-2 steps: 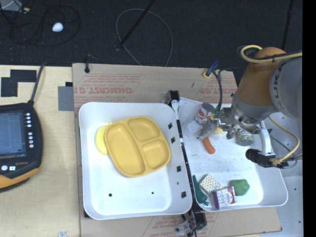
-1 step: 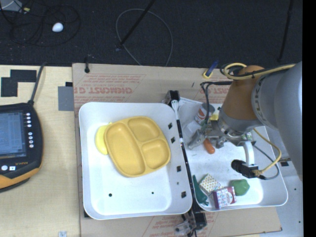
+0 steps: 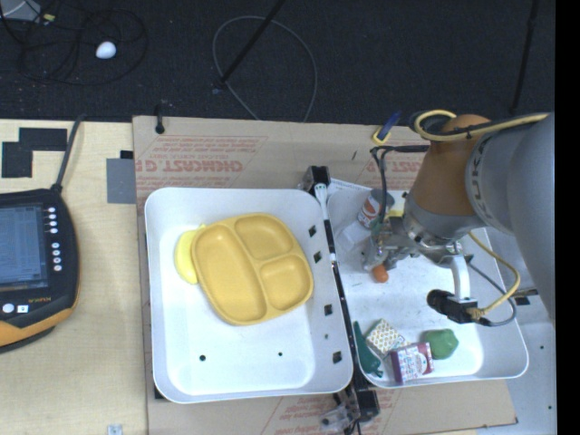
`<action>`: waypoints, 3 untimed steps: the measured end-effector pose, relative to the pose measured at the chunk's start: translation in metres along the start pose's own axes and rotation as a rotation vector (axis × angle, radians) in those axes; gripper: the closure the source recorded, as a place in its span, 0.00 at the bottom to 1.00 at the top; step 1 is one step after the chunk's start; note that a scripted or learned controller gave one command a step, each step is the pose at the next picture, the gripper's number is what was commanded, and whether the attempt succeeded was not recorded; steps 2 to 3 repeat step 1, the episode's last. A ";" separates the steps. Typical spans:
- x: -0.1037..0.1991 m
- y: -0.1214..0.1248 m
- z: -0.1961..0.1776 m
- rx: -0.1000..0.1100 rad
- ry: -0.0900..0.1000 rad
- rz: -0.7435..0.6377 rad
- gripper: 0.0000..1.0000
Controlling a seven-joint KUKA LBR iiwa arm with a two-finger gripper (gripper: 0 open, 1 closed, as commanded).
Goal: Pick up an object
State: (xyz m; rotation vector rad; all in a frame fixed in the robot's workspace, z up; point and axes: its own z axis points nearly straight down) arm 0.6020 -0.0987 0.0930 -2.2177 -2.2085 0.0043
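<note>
My hand (image 3: pixel 385 247) hangs low in the right bin (image 3: pixel 507 356) above a small orange object (image 3: pixel 381 275); its grip I cannot tell. Open floor lies mid-bin; packets (image 3: pixel 410 361) crowd the near edge.

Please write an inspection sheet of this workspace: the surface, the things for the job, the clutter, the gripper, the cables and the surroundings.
Surface: two white bins side by side on cardboard, left bin and right bin.
Job's things: yellow divided tray in the left bin; in the right bin a small orange object, a small bottle, a checkered packet, a red and white packet and a green object.
Clutter: nothing seen.
Gripper: gripper low in the right bin near the orange object; no grasp visible.
Cables: yellow cable on the arm; black cables behind the bench.
Surroundings: handheld controller at left.
</note>
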 end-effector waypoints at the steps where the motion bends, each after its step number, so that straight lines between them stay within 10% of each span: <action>1: 0.085 0.013 -0.096 -0.011 -0.004 -0.012 1.00; 3: 0.085 0.013 -0.096 -0.011 -0.004 -0.012 1.00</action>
